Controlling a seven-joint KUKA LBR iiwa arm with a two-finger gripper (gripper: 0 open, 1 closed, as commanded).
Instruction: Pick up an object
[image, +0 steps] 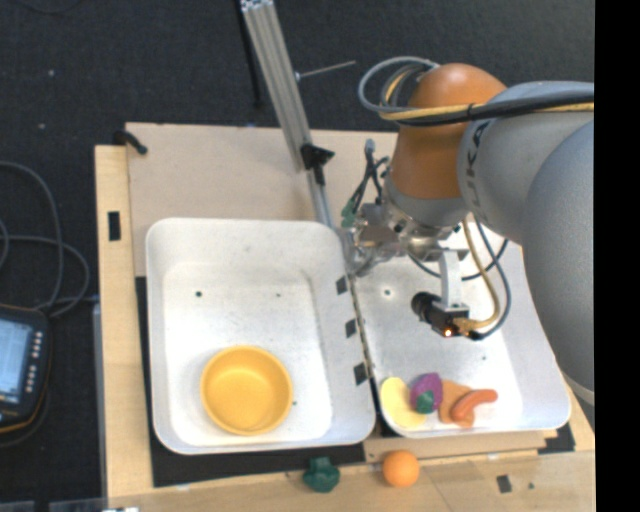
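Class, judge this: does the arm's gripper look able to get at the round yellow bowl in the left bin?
Probably yes. The round yellow bowl sits alone and uncovered in the left white bin; the gripper is near the divider.

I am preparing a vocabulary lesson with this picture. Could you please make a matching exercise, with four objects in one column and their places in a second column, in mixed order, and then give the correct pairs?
Things:
1. yellow bowl
2. purple object
3. orange ball
4. green object

Places:
A. on the bench in front of the right bin, outside it
B. in the left bin, near its front edge
C. on the bench below the left bin's front right corner
D. in the right bin, at its front, among other small items

Pairs: 1-B, 2-D, 3-A, 4-C
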